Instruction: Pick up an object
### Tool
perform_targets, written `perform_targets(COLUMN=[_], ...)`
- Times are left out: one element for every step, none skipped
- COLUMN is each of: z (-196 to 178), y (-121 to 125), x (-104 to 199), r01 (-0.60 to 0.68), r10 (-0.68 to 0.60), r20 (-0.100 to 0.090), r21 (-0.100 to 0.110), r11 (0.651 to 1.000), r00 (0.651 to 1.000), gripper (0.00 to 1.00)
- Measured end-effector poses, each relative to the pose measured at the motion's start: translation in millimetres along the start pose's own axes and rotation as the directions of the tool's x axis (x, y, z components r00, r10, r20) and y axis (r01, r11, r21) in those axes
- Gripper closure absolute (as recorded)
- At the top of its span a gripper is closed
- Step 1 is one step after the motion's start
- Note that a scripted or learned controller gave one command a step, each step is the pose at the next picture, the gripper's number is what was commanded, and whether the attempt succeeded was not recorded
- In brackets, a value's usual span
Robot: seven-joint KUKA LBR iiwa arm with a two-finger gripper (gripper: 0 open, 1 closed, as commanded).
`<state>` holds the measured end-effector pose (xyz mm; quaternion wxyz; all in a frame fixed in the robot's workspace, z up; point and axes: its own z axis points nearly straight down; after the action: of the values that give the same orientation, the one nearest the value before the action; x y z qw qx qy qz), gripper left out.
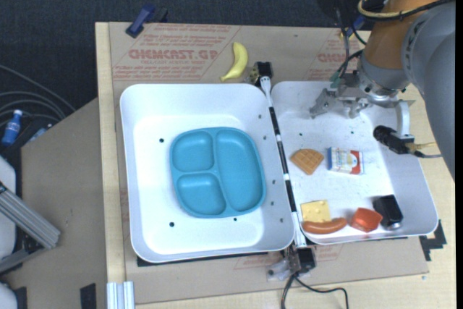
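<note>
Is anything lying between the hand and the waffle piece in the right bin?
Nothing visible does. The hand hangs over the far part of the right bin, and only bare white floor separates it from the waffle piece.

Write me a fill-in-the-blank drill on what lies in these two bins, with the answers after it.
1. The blue divided plate lies in the ____ bin in the camera view.
2. The yellow banana lies ____ both bins, on the bench behind them.
3. The waffle lies beside the small packet in the ____ bin.
4. The gripper hangs over the ____ bin's far end.

Answers: left; outside; right; right
</note>
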<state>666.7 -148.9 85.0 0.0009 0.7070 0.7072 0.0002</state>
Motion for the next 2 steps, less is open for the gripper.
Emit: perform_targets(z=[0,-10], y=[0,0], x=[27,27], r01=[0.0,0.001], r10=[0.0,-0.001], r20=[-0.002,-0.001], r21=[0.003,0.002], r11=[1.0,1.0], r00=[1.0,1.0], gripper=[0.0,1.0])
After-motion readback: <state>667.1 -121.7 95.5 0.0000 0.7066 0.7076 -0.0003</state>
